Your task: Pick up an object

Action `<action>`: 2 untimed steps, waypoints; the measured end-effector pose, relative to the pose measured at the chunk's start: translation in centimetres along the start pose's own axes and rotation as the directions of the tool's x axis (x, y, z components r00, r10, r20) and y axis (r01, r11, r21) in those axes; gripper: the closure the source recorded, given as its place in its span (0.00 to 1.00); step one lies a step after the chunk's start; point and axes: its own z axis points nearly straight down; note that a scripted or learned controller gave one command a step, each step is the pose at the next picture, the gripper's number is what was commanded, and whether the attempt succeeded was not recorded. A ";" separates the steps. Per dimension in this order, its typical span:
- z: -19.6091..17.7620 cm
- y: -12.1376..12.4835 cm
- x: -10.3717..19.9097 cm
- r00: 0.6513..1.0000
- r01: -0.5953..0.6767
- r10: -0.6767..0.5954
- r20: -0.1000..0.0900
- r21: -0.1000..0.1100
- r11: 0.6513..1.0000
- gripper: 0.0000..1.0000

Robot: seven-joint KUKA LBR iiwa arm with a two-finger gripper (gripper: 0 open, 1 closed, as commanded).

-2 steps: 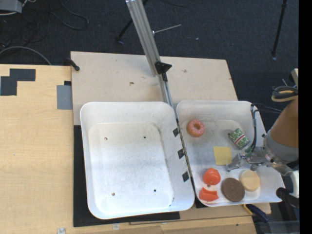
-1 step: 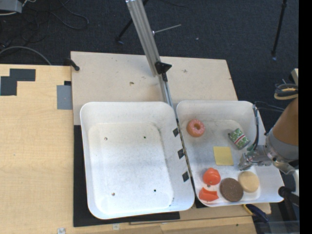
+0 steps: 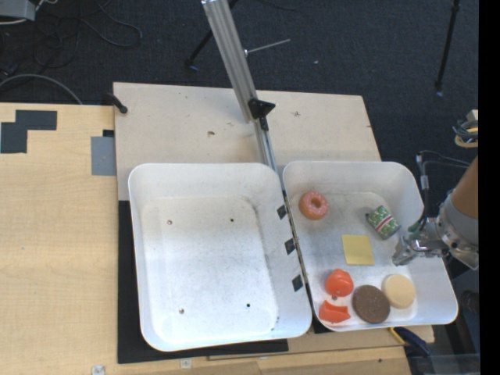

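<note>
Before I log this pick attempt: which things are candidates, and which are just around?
Job:
gripper
donut
green packet
yellow square
tomato
red piece
brown disc
cream disc

Lying about:
left bin
metal rail

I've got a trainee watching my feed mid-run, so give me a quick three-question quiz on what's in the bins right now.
1. True or false: the pink donut lies in the left bin.
2. Which item lies nearest the pincer? A) yellow square B) cream round piece C) donut
3. Fill in: the brown round cookie sits between the cream round piece and the two ____ pieces at the right bin's near edge.

Key
1. False: it lies in the right bin, near the divider.
2. B: the cream piece lies just below the pincer in the camera view.
3. Red (orange-red).
</note>
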 end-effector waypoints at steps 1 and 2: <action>-6.0 -0.4 0.5 1.000 0.004 -0.004 0.002 -0.006 1.000 1.00; -10.2 -0.4 0.2 1.000 0.003 -0.003 0.002 -0.005 1.000 1.00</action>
